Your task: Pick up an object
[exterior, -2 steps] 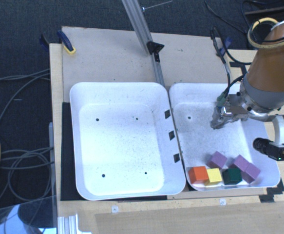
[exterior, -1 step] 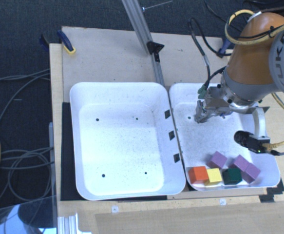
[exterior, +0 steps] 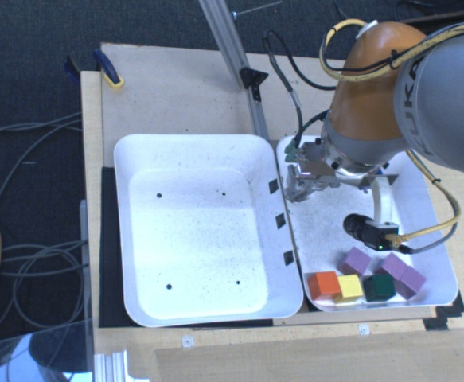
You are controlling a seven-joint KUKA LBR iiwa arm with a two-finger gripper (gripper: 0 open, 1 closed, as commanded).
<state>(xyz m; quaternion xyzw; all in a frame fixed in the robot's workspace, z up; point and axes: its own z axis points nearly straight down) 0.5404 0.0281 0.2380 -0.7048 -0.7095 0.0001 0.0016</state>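
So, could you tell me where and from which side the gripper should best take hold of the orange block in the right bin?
Probably from straight above, closing on the orange block across its far and near faces. The yellow block sits against its right side and the right bin wall curves close on its left and front, so those sides leave little finger room. Its flat top suggests it lies square. The gripper is farther back in the bin.

Even, fairly bright overhead light; the white bins (exterior: 192,229) slightly washed out; soft shadows only; focus acceptable, mild grain, dark floor (exterior: 25,22) underexposed
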